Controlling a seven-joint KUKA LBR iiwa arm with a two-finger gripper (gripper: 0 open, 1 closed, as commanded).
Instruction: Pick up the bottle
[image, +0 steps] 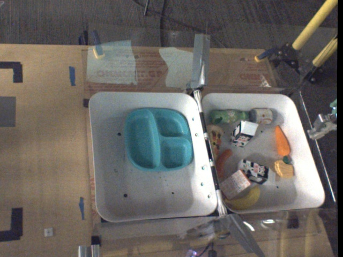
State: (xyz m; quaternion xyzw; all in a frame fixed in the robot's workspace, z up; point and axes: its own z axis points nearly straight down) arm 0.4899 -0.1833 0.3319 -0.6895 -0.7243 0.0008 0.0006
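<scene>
The bottle (227, 115) is green and lies on its side at the back left of the right bin (308, 183), close to the divider between the bins. A pale metal part that looks like my gripper (320, 125) pokes in at the right edge of the view, just outside the right bin's rim. It is well to the right of the bottle and touches nothing.
Around the bottle in the right bin lie a small can (261, 114), two cow-print cartons (244, 133) (254, 171), a carrot (282, 141), a sausage (223, 163), a pink box (235, 184) and a banana (245, 198). A teal divided plate (159, 138) sits in the left bin (107, 186).
</scene>
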